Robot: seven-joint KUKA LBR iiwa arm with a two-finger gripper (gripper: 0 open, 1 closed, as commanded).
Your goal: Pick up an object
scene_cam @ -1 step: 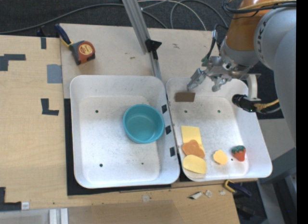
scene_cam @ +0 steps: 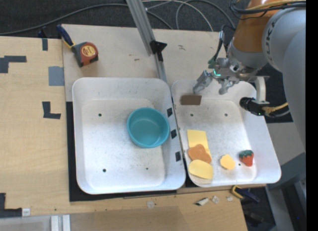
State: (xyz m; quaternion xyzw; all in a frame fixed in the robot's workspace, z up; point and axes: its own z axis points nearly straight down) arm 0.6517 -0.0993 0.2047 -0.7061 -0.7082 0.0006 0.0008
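Brown and flat, a small rectangular block point(scene_cam: 191, 100) lies at the far edge of the right white plastic bin point(scene_cam: 263, 150). We see the metal pincer point(scene_cam: 214, 85) spread open just above it, gripping nothing. A teal round bowl point(scene_cam: 147, 127) sits in the left white bin point(scene_cam: 89, 125).

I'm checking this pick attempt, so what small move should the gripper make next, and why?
Probably a short drop toward the small brown rectangular block. The gripper sits with fingers spread just above and right of it, at the far end of the right white bin, with nothing between them. The block lies apart from the yellow and orange pieces nearer the camera.
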